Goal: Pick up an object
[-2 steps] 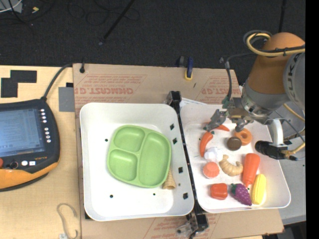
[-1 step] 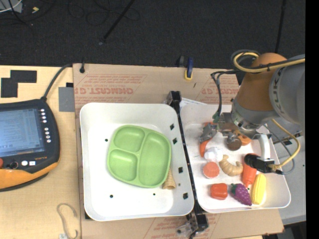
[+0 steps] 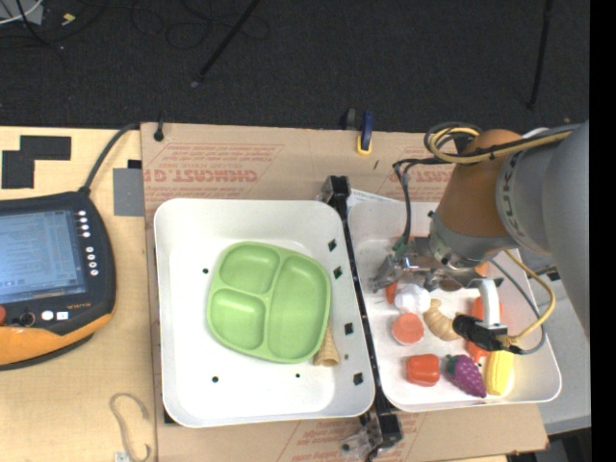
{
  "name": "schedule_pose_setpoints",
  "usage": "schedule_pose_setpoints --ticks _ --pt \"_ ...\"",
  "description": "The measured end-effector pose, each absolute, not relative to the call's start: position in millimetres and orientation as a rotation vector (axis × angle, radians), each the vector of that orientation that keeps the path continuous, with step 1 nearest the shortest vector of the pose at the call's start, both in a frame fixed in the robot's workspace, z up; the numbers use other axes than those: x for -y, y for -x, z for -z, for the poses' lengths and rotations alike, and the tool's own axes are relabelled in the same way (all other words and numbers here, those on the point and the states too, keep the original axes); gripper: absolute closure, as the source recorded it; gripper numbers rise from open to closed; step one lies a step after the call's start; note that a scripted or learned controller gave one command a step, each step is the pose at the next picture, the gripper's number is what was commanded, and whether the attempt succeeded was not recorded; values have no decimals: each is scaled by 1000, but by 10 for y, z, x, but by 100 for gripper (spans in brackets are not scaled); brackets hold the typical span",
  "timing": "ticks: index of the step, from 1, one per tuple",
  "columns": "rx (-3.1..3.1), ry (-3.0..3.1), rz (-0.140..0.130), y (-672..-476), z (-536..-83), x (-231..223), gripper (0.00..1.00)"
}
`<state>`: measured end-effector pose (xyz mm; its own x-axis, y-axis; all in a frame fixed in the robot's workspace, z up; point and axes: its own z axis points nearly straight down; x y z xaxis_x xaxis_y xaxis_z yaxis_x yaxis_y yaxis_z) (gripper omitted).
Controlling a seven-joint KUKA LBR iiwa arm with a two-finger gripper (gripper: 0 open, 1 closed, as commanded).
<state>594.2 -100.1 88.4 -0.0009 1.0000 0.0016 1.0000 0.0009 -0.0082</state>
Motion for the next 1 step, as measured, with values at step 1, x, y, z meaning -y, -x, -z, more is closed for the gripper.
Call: schedule_pose_setpoints --ticks 1 --pt "2211 2224 -5 -5947 -1015 1024 100"
